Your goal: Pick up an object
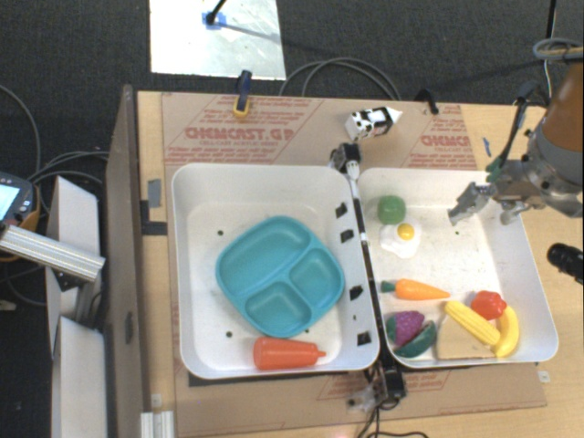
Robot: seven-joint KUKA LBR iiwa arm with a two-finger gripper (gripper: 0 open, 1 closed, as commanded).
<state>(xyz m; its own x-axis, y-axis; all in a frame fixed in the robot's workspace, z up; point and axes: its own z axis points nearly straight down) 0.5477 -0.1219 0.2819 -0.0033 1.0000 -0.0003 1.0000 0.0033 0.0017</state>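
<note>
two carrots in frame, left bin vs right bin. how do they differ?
The left-bin carrot is thicker and redder orange; the right-bin carrot is slimmer and lighter orange. The left-bin carrot lies by the front wall below the teal plate; the right-bin carrot lies mid-bin near the divider. Both lie flat, roughly left-right.

My arm (558, 144): grey casing, with an orange band (568, 89) above the wrist. Its gripper (467, 204) is grey metal.
</note>
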